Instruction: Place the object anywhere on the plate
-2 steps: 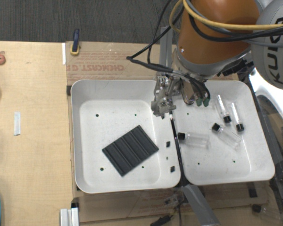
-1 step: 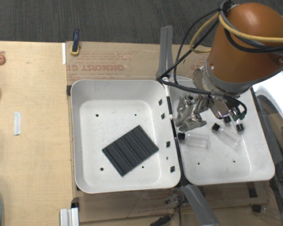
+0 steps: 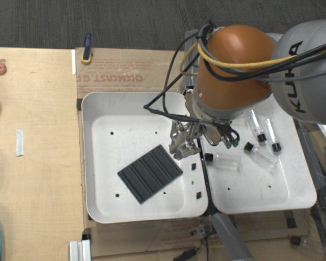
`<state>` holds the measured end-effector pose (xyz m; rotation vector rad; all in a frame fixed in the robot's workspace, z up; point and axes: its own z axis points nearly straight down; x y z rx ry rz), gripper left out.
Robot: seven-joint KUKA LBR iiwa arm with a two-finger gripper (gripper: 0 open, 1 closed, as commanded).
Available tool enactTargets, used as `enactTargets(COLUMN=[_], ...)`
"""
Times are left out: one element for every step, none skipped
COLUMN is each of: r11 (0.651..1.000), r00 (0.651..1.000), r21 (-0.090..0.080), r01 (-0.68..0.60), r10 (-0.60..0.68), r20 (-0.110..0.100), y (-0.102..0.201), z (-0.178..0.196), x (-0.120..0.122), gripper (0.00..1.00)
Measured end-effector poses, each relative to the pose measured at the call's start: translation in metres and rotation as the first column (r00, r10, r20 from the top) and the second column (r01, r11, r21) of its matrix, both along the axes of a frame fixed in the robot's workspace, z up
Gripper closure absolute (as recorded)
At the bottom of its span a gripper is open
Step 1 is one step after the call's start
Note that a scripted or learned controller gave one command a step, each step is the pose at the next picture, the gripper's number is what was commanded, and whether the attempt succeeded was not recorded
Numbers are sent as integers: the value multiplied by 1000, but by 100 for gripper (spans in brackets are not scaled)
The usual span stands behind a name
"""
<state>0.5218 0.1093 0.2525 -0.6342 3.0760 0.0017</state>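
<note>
A dark grey ribbed plate (image 3: 150, 173) lies flat and turned at an angle in the left white bin (image 3: 90, 162). My gripper (image 3: 181, 145) hangs under the orange wrist band (image 3: 233, 64), over the left bin's right side just above the plate's upper right corner. Whether anything is in it cannot be made out. Several clear tubes with black caps lie in the right bin (image 3: 296, 192): two (image 3: 259, 127) side by side at the back, one (image 3: 262, 155) nearer the front, and another (image 3: 224, 161) by the dividing rim.
Two small black bits (image 3: 196, 180) lie on the left bin's floor right of the plate. Black and yellow cables (image 3: 168, 91) loop off the arm over the bins' back edge. A blue clamp (image 3: 87, 47) sits on the cardboard behind. The wooden bench (image 3: 32, 145) spreads to the left.
</note>
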Motion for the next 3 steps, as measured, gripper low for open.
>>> enactTargets(r11=[990, 963, 976], r00=[990, 963, 976], r21=[0, 0, 0], r01=[-140, -270, -220], r10=[140, 270, 220], r20=[3, 3, 2], y=[-38, -10, -59], z=[62, 37, 48], x=[-1, 60, 38], gripper=[100, 100, 100])
